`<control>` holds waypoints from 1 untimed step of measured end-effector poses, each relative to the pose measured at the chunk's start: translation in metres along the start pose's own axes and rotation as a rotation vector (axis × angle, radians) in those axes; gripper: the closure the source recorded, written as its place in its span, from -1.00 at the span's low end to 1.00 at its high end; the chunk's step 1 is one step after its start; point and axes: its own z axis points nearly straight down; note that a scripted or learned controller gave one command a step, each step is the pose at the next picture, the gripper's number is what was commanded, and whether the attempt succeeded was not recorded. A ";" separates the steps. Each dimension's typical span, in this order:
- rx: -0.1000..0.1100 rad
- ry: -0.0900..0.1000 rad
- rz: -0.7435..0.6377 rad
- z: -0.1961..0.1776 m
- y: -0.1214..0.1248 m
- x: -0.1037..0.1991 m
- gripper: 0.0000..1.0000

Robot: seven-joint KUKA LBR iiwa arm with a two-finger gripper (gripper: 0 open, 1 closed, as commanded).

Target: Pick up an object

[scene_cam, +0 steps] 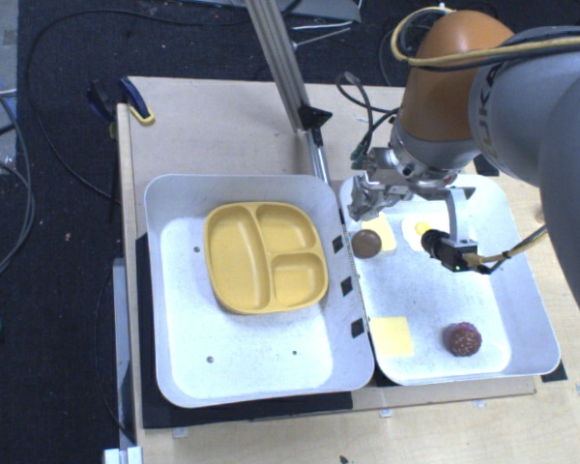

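Note:
In the right bin [522,288] lie a brown round object [366,245], a yellow square slice [391,335], a dark red ball [462,339] and a pale yellow piece [421,230] partly under the arm. My gripper [370,199] hangs at the bin's far left corner, just above the brown round object. The wrist hides much of the gripper from above, and nothing can be seen held in it.
The left bin [174,298] holds a yellow divided plate [267,257]. A metal pole [280,51] slants up from between the bins. Black cables run along the arm and over the right bin. Bare bin floor lies around the slice and the ball.

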 end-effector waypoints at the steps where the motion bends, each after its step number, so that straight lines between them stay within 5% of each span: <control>1: 0.000 0.000 0.001 0.004 -0.012 0.046 1.00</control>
